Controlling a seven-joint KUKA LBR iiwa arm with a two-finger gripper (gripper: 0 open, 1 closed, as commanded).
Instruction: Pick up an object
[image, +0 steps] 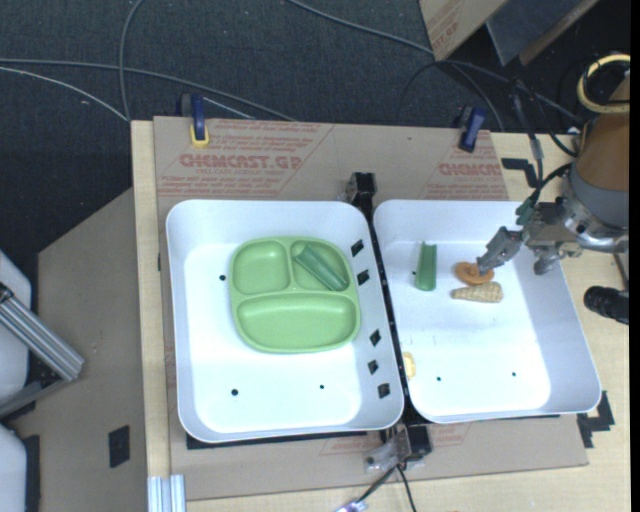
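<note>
My gripper (515, 264) hangs over the upper right part of the right bin (540, 370), open, with bare bin floor showing between its fingers. Its left fingertip (489, 263) sits at the right edge of a small orange piece (467, 272); whether they touch I cannot tell. Just below the orange piece lies a tan, ridged piece (477, 293). An upright dark green piece (427, 267) rests further left in the same bin. The grey arm with its orange band (603, 160) comes in from the right.
The left bin (200, 380) holds a light green divided plate (290, 325) with a darker green piece (322, 265) in its upper right compartment. Black clips (372, 340) line the seam between the bins. A small yellow bit (408, 365) lies at the right bin's left wall.
</note>
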